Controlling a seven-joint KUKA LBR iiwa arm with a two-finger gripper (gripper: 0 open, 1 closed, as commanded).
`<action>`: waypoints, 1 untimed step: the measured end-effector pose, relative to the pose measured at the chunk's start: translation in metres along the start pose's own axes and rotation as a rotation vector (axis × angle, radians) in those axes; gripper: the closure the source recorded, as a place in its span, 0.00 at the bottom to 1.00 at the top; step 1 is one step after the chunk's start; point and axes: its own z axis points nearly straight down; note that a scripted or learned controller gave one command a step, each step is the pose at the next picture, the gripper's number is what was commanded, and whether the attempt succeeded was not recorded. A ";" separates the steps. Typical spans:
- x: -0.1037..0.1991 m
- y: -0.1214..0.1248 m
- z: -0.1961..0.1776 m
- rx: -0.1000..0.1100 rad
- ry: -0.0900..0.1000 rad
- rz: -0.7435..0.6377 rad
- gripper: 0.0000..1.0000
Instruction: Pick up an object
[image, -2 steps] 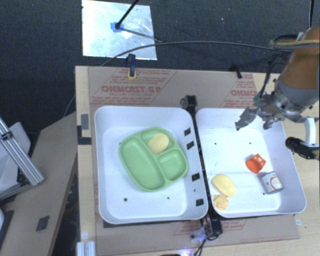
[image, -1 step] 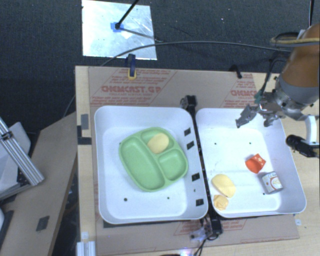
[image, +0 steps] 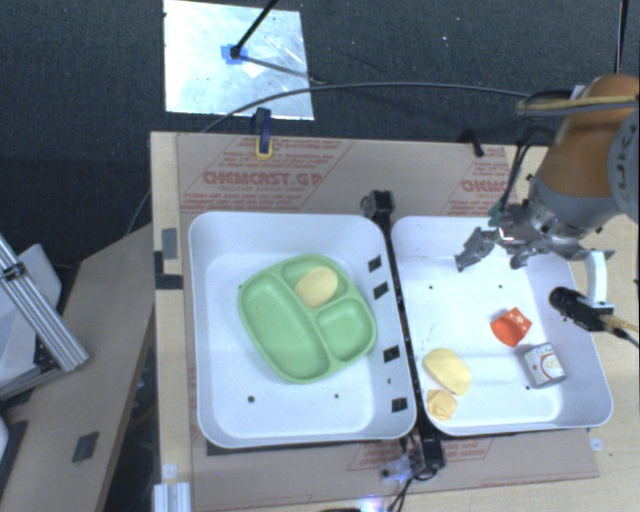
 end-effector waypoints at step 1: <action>0.007 -0.002 0.043 -0.001 0.000 0.001 0.00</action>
